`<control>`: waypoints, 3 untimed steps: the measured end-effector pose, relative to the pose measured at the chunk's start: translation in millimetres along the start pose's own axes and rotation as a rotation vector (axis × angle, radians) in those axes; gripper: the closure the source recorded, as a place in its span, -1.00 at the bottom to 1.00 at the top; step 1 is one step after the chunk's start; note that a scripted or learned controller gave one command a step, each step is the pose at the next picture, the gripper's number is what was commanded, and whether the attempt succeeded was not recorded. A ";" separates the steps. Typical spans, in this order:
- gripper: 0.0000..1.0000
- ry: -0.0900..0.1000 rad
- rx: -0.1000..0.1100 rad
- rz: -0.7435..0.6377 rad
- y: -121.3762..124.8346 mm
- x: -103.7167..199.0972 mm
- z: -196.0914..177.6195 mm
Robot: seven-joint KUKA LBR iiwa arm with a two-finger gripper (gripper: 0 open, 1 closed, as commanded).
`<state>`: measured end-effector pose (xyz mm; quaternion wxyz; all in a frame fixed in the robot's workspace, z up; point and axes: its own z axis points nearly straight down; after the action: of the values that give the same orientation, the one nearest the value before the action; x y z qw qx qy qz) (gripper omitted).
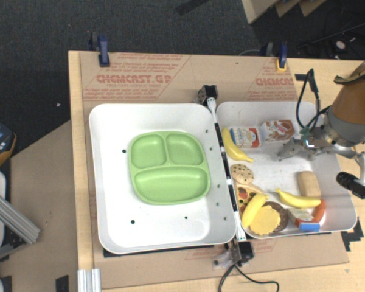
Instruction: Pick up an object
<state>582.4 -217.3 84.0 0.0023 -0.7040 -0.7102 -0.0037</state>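
Grey metal fingers of the end effector (295,149) spread wide and hold nothing, low over the right bin (264,109). Nearest pickable object is the tan bread roll (308,184), lying at about five o'clock from it, long axis roughly twelve-to-six.

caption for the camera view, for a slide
Gripper poised over the right bin of toy food; green divided plate in the left bin.

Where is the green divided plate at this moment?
The green divided plate lies in the middle of the left white bin, left of the divider between both bins.
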 end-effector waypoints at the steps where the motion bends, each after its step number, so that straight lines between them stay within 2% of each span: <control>1: -1.00 -0.003 0.005 0.008 -57.2 0.6 -0.9; 2: 1.00 -0.009 0.000 0.008 -55.1 -1.2 -11.1; 3: 1.00 -0.009 -0.009 -0.001 0.4 78.3 -73.5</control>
<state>582.0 -139.6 158.2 -0.0040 -0.7036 -0.7106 -0.0037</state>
